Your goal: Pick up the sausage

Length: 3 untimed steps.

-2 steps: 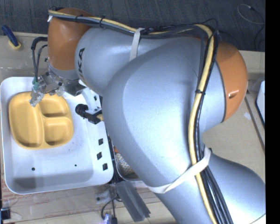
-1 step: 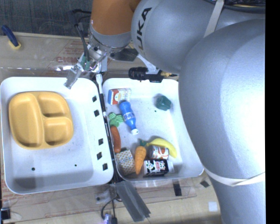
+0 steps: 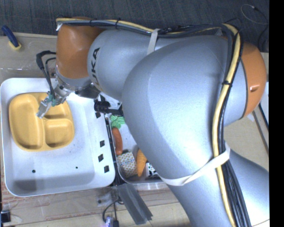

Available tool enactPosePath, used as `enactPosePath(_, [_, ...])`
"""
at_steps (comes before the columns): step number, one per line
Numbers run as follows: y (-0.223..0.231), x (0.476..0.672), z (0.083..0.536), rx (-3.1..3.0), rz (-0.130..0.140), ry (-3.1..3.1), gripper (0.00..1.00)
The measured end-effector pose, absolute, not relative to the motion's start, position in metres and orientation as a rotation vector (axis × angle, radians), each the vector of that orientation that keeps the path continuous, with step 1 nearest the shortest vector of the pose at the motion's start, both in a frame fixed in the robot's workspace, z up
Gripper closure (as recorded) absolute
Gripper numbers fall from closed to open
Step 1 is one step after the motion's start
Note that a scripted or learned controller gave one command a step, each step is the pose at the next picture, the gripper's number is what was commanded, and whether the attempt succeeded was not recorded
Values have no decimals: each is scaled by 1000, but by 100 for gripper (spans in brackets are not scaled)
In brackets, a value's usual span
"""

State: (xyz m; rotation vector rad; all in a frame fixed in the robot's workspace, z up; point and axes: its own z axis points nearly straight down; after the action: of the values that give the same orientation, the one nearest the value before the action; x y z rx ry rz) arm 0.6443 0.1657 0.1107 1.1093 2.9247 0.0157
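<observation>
— Since the arm's big grey body covers most of the right-hand bin (image 3: 132, 181), can you even make out the sausage (image 3: 117, 141) from where you stand?

— Just about. It's the reddish-orange piece lying in that right bin, hard against the wall it shares with the left bin (image 3: 52, 178). There's a green thing (image 3: 117, 122) just above it, and a checkered object (image 3: 127, 161) and an orange one (image 3: 141, 161) just below it.

— And the pincer (image 3: 43, 109)?

— Well apart from it, over in the left bin. It hangs above the yellow divided tray (image 3: 31, 136), around the ridge between the tray's compartments. I see nothing between its tips. Whether they stand apart or together I honestly cannot tell; they're thin and tangled up with the tray's colour.

— So how far along would you say things are?

— Nowhere yet, by my reckoning. The sausage lies in its bin ungrasped, and the pincer is over the wrong bin. What's left is everything: travel across the dividing wall, come down over the sausage, close on it, lift.

— Which way does it lie?

— Its long axis runs nearly straight up and down the view, alongside the bin wall, with perhaps a slight lean. One end points toward the green thing, the other toward the checkered object. I'd guess the wall makes a grip across its width tight on that side.
</observation>
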Motion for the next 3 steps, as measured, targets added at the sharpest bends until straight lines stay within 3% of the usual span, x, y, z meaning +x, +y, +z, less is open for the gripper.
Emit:
enactPosePath(1, [212,641,93,969,-2,2987,0])
enactPosePath(2, [215,631,93,688,-7,3063,0])
enactPosePath(3, [67,596,193,694,-2,3063,0])
